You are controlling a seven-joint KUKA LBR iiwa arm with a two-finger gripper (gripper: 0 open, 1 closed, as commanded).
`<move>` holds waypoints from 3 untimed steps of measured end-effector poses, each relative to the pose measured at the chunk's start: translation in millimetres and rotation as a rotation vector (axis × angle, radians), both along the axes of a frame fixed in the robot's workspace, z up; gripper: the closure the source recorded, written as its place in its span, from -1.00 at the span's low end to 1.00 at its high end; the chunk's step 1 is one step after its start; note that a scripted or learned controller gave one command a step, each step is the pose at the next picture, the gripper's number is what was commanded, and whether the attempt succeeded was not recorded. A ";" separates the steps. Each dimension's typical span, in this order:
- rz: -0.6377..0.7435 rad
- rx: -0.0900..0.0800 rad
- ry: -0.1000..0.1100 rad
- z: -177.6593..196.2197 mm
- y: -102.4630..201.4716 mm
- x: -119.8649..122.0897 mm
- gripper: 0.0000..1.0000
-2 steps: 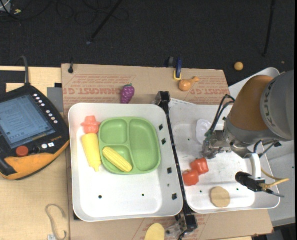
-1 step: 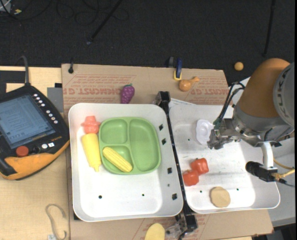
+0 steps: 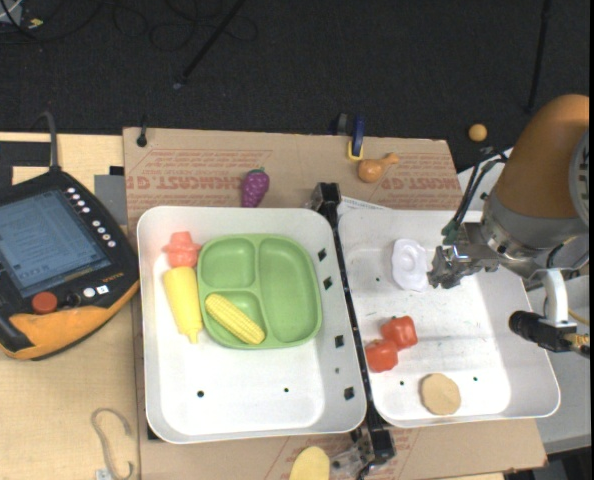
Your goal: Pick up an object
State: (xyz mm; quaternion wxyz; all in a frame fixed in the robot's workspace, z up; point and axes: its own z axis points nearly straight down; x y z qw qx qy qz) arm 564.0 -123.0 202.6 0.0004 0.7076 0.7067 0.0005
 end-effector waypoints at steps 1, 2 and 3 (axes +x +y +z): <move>0.001 0.000 0.000 26.4 -1.3 0.3 1.00; 0.005 0.002 0.001 17.2 42.8 40.6 1.00; 0.005 0.002 -0.001 32.8 87.9 77.3 1.00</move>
